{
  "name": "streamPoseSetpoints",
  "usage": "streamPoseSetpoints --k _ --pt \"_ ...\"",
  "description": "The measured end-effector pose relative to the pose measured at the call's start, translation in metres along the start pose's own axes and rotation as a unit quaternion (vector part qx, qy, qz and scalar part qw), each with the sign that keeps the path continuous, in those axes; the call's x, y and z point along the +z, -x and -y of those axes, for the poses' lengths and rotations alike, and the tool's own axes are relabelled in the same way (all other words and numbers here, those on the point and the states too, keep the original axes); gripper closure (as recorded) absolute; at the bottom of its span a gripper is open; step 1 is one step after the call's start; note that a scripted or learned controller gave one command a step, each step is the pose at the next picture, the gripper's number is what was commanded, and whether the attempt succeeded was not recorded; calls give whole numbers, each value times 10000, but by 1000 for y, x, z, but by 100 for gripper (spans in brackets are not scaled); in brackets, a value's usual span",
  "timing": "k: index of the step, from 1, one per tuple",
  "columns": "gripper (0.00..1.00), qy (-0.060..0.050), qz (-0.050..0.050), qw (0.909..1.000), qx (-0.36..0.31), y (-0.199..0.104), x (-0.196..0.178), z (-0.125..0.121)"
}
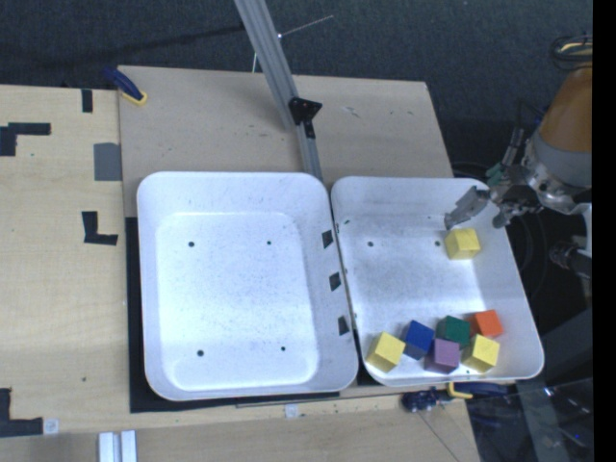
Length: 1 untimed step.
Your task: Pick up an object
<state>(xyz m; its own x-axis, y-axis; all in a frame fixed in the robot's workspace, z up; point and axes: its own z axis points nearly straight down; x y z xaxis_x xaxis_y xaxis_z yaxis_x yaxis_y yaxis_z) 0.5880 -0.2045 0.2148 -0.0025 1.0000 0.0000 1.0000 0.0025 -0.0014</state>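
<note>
Gripper is hanging at right of frame, just above a yellow block. Grip state: cannot tell. Other blocks are sitting lower right.

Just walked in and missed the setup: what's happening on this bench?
A grey robot arm reaches in from the right, its gripper poised just above a lone yellow cube in the right bin. Nothing is visibly held. Six more blocks cluster at that bin's near edge.

Nothing to read here, folks: no lettering, labels, brands or numbers legible on the bench, on either white bin, or on the coloured blocks.
</note>
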Motion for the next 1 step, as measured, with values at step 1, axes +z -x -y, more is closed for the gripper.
streamPoseSetpoints --k 1 --pt "0 -1 3 10000 1 0 0 0"
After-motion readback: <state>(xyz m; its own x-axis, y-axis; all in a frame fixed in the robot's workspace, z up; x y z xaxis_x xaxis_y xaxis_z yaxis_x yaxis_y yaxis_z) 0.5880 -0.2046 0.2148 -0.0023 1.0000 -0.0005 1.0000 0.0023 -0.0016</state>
